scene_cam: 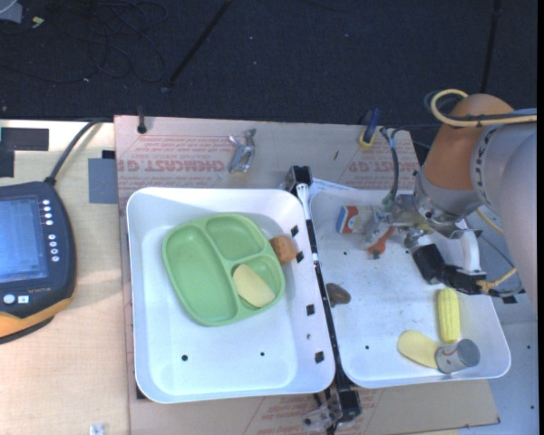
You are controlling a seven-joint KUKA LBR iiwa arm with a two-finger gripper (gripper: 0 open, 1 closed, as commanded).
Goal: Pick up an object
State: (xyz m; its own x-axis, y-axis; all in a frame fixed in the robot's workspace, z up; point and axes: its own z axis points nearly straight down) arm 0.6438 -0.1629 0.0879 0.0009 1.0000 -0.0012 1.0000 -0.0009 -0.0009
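Note:
My gripper (382, 232) hangs low over the far part of the right bin (381, 370), with the orange-banded arm reaching in from the right. A small red, white and blue packet (347, 218) lies just left of it. A bit of red shows under the gripper tip; I cannot make out what it is. Further forward in that bin lie a small brown lump (337, 294), a yellow corn cob (448, 314), a pale yellow piece (416, 347) and a grey cylinder (459, 355).
The left bin (218, 370) holds a green divided plate (199, 270) with a yellow wedge (254, 285) in one compartment. A brown piece (283, 248) sits by the bins' shared wall. A tablet (18, 247) lies off to the left.

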